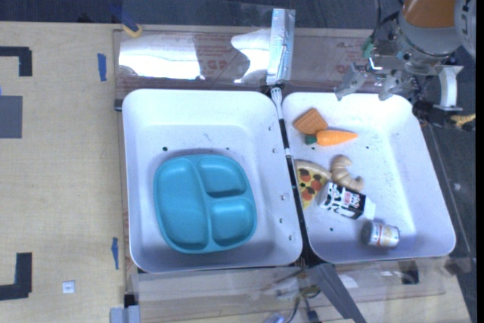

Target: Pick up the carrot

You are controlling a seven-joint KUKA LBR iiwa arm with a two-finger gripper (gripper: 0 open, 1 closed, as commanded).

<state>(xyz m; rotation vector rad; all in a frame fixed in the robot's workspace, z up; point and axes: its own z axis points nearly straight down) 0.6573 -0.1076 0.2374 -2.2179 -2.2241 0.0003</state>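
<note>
Two white bins (151,117) sit side by side; gripper (372,84) hangs with fingers spread, empty, at one o'clock from the carrot (336,137) below.

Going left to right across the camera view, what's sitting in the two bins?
Blue divided plate → pizza slice → carrot → silver can. The cracker, mushroom and black-and-white packet overlap these in position, so I left them out.

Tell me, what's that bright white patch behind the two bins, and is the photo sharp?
In the camera view, glare bounces off a clear plastic sheet behind the left bin; the carrot and blue tray look fairly crisp, while the tool is slightly soft.
</note>
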